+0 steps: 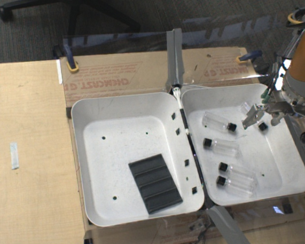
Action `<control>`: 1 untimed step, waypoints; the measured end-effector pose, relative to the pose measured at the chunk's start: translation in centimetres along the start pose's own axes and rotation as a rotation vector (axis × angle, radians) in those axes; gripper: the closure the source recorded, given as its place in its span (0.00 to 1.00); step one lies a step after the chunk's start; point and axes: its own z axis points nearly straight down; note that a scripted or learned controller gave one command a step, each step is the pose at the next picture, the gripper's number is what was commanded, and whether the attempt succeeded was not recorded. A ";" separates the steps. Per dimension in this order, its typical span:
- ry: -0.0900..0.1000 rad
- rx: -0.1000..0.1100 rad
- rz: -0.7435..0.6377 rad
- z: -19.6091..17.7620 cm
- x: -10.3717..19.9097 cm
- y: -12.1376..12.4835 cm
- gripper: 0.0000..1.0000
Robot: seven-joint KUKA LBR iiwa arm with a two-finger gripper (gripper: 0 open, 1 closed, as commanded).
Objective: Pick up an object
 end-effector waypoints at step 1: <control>0.001 -0.016 -0.117 9.1 -2.4 5.5 0.00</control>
